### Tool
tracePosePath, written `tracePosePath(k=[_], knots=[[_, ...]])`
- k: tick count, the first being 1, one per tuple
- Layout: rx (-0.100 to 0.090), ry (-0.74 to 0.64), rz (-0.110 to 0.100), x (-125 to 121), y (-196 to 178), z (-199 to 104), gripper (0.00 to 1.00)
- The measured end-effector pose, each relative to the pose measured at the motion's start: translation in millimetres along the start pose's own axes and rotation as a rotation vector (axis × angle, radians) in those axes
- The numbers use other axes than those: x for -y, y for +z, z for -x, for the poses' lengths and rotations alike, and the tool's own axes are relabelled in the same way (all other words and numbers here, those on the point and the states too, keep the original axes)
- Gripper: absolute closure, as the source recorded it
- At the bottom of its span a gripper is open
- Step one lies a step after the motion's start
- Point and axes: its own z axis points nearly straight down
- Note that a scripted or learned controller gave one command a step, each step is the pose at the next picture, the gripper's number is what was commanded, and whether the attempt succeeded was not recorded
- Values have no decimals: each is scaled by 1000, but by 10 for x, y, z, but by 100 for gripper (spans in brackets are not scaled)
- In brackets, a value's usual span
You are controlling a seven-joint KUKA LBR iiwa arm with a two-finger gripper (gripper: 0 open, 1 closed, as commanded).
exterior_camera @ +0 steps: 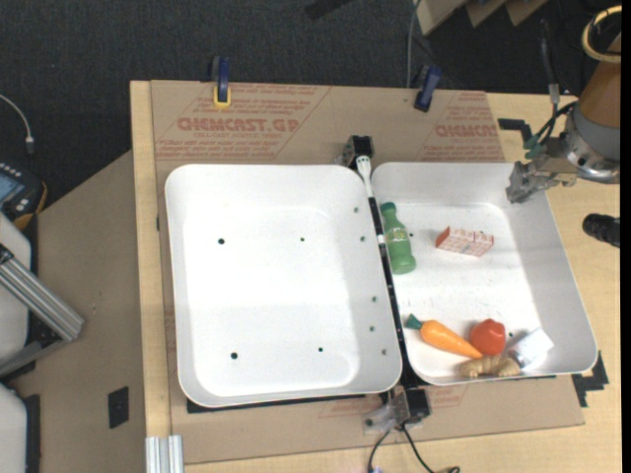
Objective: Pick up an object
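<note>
Not much of the bot on show, honestly: a chunky rounded grey arm (pixel 603 136) with an orange-tan band above the wrist and a silvery ring under that. At the tip sits a small dark grey metal gripper (pixel 520 187), with thin black cables looping alongside.

Lab: clamped bench (pixel 296 116), white bins (pixel 197 264)

The pincer (pixel 520 187) hung over the right bin's (pixel 552 264) far right corner. In that bin, a green bottle (pixel 397 238) lay along the left wall and a pink box (pixel 463 241) near the middle. A carrot (pixel 445 338), tomato (pixel 488 336) and ginger root (pixel 490 367) clustered at the near edge.
</note>
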Motion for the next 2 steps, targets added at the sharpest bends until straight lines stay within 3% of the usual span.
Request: tracePosePath(k=[2], knots=[[2, -1, 7, -20, -206, 5, 100]])
